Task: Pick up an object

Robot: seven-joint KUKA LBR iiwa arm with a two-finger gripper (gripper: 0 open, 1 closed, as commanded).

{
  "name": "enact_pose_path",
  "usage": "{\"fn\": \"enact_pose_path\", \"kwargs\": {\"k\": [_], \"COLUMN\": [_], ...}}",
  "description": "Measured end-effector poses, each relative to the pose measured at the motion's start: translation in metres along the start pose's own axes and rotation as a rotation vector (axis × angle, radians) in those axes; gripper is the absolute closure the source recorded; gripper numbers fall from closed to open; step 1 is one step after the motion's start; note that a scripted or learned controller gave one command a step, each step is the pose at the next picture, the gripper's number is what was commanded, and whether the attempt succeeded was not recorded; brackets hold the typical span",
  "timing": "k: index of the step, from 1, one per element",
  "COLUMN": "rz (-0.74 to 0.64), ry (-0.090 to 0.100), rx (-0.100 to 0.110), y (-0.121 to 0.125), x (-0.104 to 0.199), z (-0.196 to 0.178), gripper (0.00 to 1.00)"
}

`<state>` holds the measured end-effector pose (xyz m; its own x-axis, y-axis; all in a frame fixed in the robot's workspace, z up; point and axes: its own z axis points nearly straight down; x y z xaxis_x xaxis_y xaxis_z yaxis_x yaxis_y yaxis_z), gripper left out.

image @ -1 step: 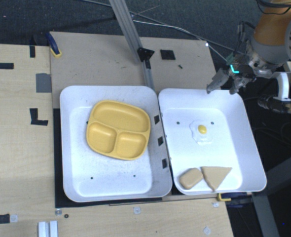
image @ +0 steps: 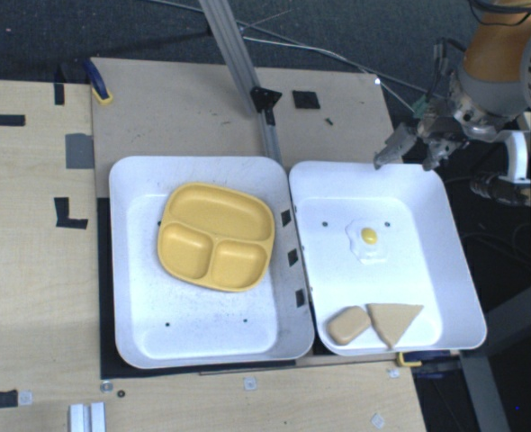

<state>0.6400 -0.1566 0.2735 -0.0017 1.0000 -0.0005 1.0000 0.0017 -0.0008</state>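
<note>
Nearest the camera, along the lower edge, runs the bench (image: 31, 268) of pale wood with black tape marks, and it bears everything else. Next in size come the two bins. At 9 o'clock from the picture's centre lies the left bin (image: 135, 331), holding a yellow divided plate (image: 216, 237) with three compartments, set in the bin's upper half. Touching it along its 3 o'clock side is the right bin (image: 436, 241). The arm (image: 499, 43), grey with an orange band, comes in at 1 o'clock and ends just above that bin's far right corner.

Inside the right bin, a tan triangular wedge (image: 394, 320) lies at 6 o'clock, and just beside it at its 9 o'clock sits a rounded tan bread roll (image: 346, 325). A toy fried egg (image: 368, 241) rests near the bin's middle, well apart from both.

Smallest is the gripper (image: 409, 148), its two fingers spread apart over the bin's rim at 12 o'clock, with nothing between them.
</note>
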Motion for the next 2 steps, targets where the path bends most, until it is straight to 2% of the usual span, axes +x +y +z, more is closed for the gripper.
{"fn": "enact_pose_path", "kwargs": {"k": [2], "rz": [0.0], "ry": [0.001], "rx": [0.006], "y": [-0.008], "x": [0.013], "z": [0.118], "gripper": [0.0]}}
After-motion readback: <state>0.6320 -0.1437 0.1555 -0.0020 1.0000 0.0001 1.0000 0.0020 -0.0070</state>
